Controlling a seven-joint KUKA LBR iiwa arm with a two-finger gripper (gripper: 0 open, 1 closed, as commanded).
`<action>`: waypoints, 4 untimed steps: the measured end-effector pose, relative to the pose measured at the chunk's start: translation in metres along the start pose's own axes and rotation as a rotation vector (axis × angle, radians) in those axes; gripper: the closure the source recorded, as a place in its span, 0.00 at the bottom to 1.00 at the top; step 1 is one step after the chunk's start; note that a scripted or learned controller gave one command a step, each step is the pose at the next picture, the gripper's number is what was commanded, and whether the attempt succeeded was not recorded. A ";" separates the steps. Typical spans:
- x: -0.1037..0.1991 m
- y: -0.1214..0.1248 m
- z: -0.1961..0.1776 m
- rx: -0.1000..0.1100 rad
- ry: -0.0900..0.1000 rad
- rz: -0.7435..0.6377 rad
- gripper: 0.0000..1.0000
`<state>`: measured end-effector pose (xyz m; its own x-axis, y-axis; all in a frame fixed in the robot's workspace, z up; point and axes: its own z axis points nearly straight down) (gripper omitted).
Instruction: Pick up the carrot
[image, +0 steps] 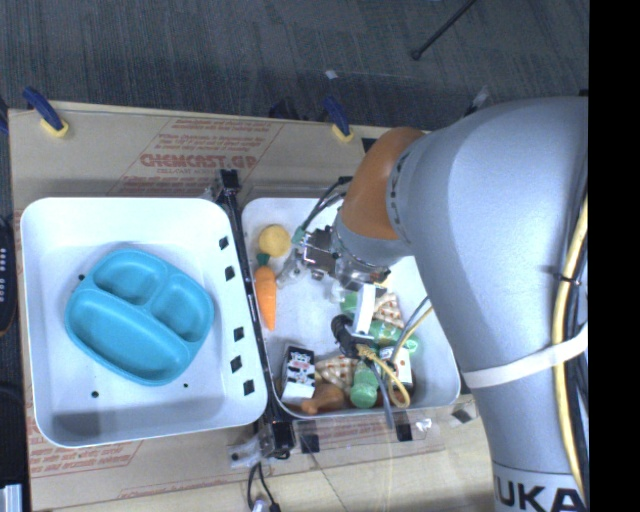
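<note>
Carrot (266, 298) lengthwise along right bin's (300, 212) left wall, tip toward viewer; hand's state unclear.

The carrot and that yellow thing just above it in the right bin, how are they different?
The carrot is orange, long and tapered with a green top; the yellow thing is yellow, round and stubby, perhaps a toy lemon. The carrot lies lengthwise along the bin's left wall, its point toward the near end; the yellow thing sits beyond it, nearer the far corner. Both lie in the right bin, apart from the hand, which holds neither.
</note>
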<state>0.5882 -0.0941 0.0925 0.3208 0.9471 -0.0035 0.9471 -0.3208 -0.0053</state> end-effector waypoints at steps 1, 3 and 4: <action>0.001 -0.001 -0.009 0.007 0.001 -0.006 1.00; 0.098 -0.115 -0.097 0.010 0.000 0.017 1.00; 0.033 -0.108 -0.134 -0.002 0.000 -0.188 1.00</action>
<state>0.4975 -0.0275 0.2265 0.1378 0.9905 -0.0024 0.9905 -0.1378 -0.0043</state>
